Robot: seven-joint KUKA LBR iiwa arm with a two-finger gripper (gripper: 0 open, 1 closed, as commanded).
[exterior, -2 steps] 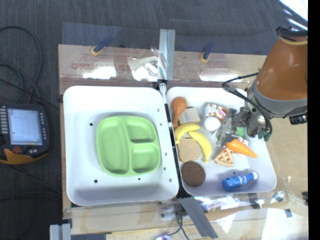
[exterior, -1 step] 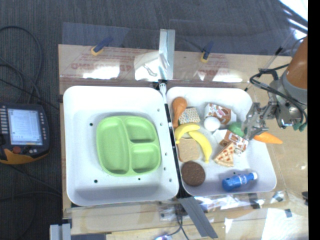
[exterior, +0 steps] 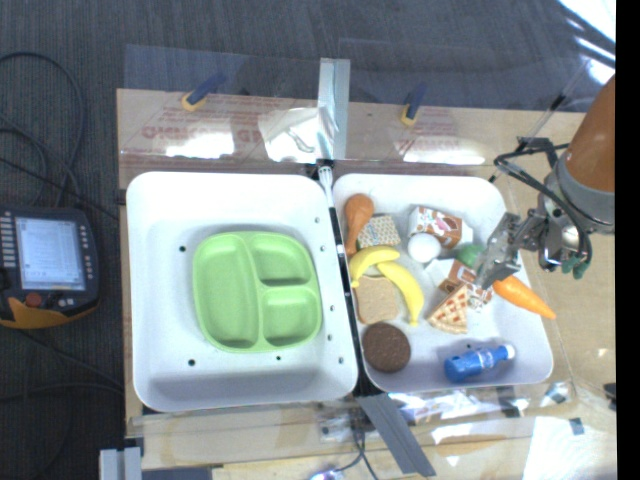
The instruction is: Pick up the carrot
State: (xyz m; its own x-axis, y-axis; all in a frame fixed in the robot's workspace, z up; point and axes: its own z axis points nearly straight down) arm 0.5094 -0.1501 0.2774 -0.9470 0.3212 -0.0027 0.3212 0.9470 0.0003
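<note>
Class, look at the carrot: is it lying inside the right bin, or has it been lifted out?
Cannot tell. The carrot shows over the right bin's right side, just below the gripper, but one slanted view cannot separate resting from raised.

No lettering could be made out with any certainty. The black handheld control pendant with its lit pale screen (exterior: 47,259), at the left edge of the frame, showed rows of marks too small to read. The clear plastic sheet with faint reddish print (exterior: 205,133), along the upper edge of the bench, carried what may have been words, but glare blurred them. The blue plastic bottle (exterior: 478,361), at the lower right, bore no legible label.
</note>
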